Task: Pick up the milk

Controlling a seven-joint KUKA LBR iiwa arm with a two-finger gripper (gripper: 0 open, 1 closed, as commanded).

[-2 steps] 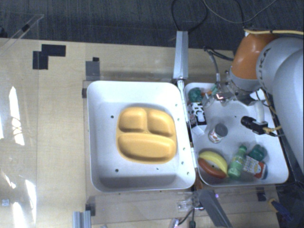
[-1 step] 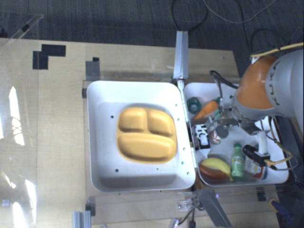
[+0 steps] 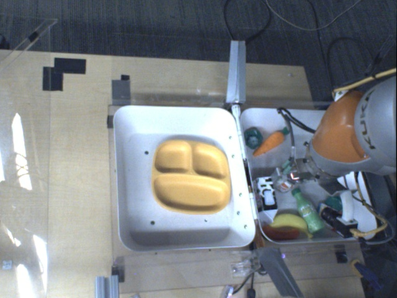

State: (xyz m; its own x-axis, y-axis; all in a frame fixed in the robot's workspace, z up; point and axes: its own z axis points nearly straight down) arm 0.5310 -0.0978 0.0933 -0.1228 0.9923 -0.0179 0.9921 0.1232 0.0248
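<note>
Approach is the step you are in, judging by how things lie. The arm (image 3: 338, 135) reaches in from the right of the frame and hangs over the right bin (image 3: 273, 113). Its gripper (image 3: 289, 177) is low over the middle of that bin. The milk (image 3: 267, 190), as best you can read it, is the small white carton with dark markings. It lies against the bin's left wall, just left of and slightly below the gripper.

You cannot tell whether the gripper is spread or pressed together, because the wrist hides that part. Nothing shows the carton in its grasp, so count the milk as not yet picked up.

The next move likely calls for a short shift toward the left wall, so the gripper is centred over the carton before it goes down. Mind the tight space: the wall sits hard on one side. A green bottle (image 3: 306, 208) and a banana (image 3: 288, 219) lie close toward the lower right, and a carrot (image 3: 268, 143) lies above. The left bin (image 3: 130, 166), with its yellow tray (image 3: 189, 176), plays no part.
</note>
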